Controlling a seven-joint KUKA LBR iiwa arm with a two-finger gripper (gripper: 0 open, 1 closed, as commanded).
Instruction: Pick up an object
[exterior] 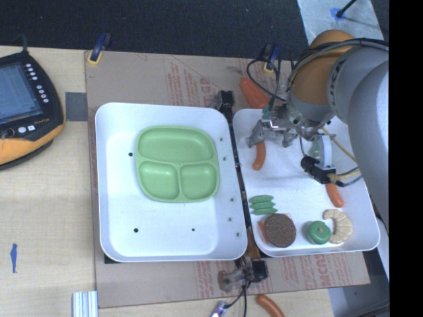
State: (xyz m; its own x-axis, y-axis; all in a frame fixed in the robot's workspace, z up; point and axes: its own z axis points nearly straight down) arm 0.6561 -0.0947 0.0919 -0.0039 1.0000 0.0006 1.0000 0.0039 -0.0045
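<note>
A grey robot arm point(357, 104) with an orange band reaches in from the right and hangs low over the far end of the right bin point(291, 177), a shallow white tray. The left bin point(112, 177) sits well to the left of the fingers and holds a green divided plate point(177, 162), seemingly a place to set food down.

The gripper point(264, 139) points downward, and its metal fingers point(254, 139) appear to be spread apart rather than closed, though the view is too small to be sure. Nothing can be seen held between them. An orange sausage point(259, 156) lies on the bin floor just below and beside the fingertips, close enough to be the likely pick target; whether they touch it cannot be told.

Farther toward the near edge from the fingers, other toy foods wait in a cluster: a brown patty point(280, 230), green pea pods point(262, 205), a green round piece point(319, 232), a pale curved pastry point(341, 226), and a small carrot point(335, 194).
</note>
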